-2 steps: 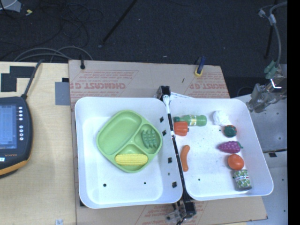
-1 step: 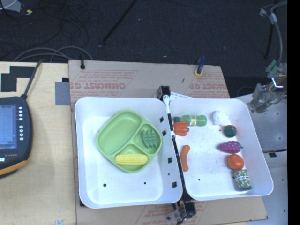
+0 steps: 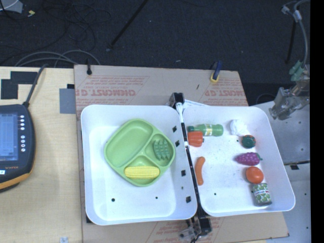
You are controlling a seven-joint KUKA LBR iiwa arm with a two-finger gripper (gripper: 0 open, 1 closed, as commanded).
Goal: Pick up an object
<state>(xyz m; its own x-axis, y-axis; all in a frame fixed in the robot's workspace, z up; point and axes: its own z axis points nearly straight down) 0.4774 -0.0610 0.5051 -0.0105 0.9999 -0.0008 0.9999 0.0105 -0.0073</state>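
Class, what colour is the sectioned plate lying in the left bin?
Light green: the sectioned plate in the left bin, best seen in the camera view.

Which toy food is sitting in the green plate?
The yellow corn. It lies in the green plate in the left bin; the other toy foods, like the grapes and tomato, are in the right bin.

Lighting: even, diffuse overhead light is falling on the bench, keeping both white bins [image 3: 96,196] bright, nearly washed out, while the dark floor behind is staying dim. Shadows: soft and short ones are lying under the green tray [image 3: 132,140] and along the bin rims. Quality: focus is holding moderately sharp mid-frame, fine detail is softening slightly, with mild grain showing in the dark background.
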